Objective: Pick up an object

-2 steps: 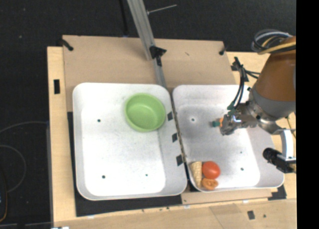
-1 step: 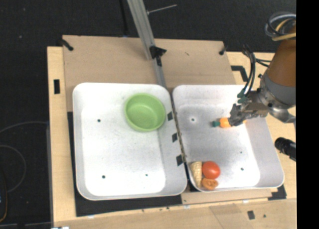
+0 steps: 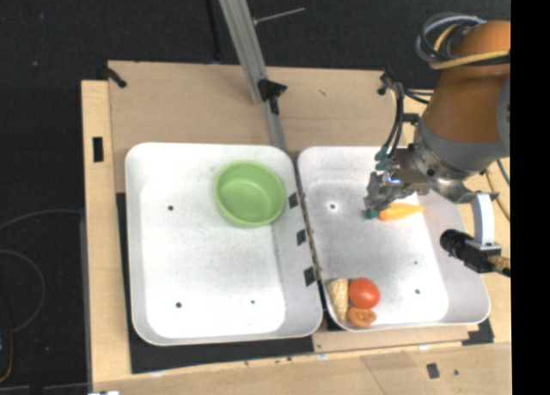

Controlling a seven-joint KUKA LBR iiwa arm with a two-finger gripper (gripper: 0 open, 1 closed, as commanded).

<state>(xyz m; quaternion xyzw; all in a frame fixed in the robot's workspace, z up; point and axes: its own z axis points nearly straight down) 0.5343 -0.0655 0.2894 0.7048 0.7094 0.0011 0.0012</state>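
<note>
Nearest us, at the right bin's six-o'clock rim, we list three small items in a cluster: a red tomato-like ball, a pale corn-like piece touching it at nine o'clock, and a small orange-brown lump touching it at six o'clock.

Item sought: we count an orange carrot-like object, lying flat in the right bin toward its one-o'clock part, well apart from the cluster.

Gripper: low over the bin floor, just beside the orange object at its nine o'clock. We cannot tell how the pincer is set; the tips are dark and small, and the object appears to lie beside them rather than between them.

Arm: grey with an orange band, entering from three o'clock.

Left bin: we record one green bowl, upright, toward its one-o'clock corner.
</note>
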